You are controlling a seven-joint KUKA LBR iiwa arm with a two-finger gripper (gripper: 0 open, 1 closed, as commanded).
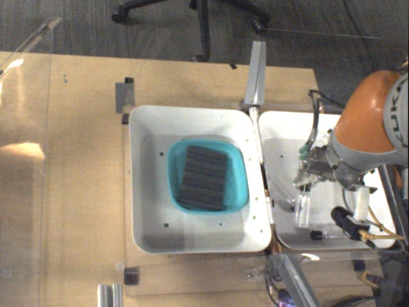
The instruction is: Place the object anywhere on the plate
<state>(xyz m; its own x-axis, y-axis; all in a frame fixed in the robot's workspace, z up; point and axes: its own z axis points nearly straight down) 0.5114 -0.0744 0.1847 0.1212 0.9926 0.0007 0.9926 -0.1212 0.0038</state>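
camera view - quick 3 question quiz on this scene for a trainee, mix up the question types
1. True or false: the dark ridged block lies on the teal plate.
2. Which white bin holds the plate? A) left bin B) right bin
3. Fill in: the gripper hangs over the ____ bin.

Key: 1 true; 2 A; 3 right
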